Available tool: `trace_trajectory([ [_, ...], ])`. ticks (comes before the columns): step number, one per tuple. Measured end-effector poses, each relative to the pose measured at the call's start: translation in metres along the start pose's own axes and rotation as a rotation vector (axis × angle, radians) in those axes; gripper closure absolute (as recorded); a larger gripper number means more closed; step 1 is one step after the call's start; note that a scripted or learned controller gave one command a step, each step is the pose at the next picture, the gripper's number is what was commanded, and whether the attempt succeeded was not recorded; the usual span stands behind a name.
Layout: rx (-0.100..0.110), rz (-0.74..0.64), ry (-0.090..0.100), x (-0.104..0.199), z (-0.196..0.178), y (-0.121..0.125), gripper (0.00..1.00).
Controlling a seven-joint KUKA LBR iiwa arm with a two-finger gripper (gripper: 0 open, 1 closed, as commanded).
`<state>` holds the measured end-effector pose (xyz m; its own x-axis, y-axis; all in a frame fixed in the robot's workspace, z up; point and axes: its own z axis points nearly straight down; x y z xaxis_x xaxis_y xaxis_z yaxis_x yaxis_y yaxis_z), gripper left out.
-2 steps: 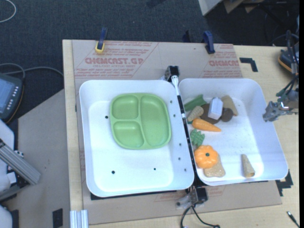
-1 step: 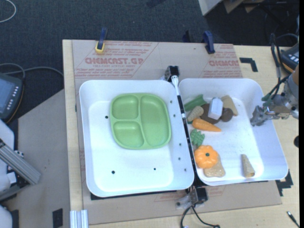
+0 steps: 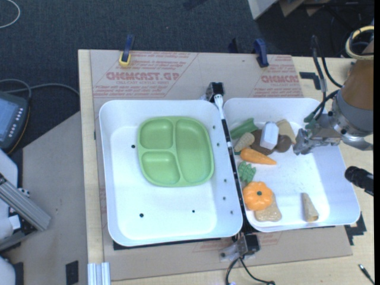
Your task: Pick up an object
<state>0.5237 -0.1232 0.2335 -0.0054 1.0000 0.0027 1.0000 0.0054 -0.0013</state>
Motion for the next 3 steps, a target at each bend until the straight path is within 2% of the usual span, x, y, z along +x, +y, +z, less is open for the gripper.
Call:
trace_trajectory([
  [1, 0.003, 0.001, 0.000, 0.047, 0.013, -0.016, 1.00],
  [3, 0.003, 0.004, -0.001, 0.063, 0.019, -0.011, 1.00],
])
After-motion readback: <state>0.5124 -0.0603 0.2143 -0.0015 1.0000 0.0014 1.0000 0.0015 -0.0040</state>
